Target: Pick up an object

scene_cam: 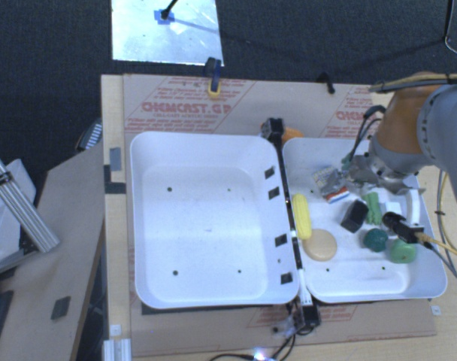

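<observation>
Nearest the camera, along the front of the right bin (420, 288), lie a tan round disc (321, 245), a dark teal ball (376, 239) and a green lump (401, 253), with a yellow corn-like piece (301, 215) just behind the disc against the divider and a black block (354, 216) and a green stick (373, 206) further back. Reaching in from the right, the grey arm (431, 130) lowers its gripper (332, 179) over the back part of that bin, close above a small red, white and blue item (336, 195). Whether the gripper is parted or closed cannot be told, nor whether it touches anything; the left bin (206, 220) sits beside it.
</observation>
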Controlling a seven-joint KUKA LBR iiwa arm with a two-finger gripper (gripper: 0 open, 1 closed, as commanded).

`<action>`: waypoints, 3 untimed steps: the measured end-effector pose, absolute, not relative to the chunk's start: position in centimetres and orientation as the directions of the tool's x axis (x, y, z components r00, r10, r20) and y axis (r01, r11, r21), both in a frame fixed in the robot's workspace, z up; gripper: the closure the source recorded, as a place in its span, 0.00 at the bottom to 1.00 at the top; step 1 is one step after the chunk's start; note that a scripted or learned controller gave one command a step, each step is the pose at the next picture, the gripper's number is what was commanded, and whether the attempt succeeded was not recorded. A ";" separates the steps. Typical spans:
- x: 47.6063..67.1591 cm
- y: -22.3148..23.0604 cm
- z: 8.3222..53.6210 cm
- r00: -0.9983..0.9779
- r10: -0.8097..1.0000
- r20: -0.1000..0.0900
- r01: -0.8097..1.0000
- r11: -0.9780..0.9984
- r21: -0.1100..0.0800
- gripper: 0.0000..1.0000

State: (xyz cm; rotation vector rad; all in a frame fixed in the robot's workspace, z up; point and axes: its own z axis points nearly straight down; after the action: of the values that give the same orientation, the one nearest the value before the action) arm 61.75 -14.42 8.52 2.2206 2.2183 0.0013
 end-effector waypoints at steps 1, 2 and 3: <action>66.0 -16.6 8.6 -0.005 1.000 -0.002 1.000 0.005 0.007 0.00; 60.8 -16.2 8.4 0.000 1.000 0.001 1.000 0.000 -0.002 0.00; 61.1 -16.3 9.6 -0.002 1.000 -0.001 1.000 0.002 0.005 1.00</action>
State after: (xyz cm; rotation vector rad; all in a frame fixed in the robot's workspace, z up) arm 61.09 -16.28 9.60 2.2171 2.2205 0.0048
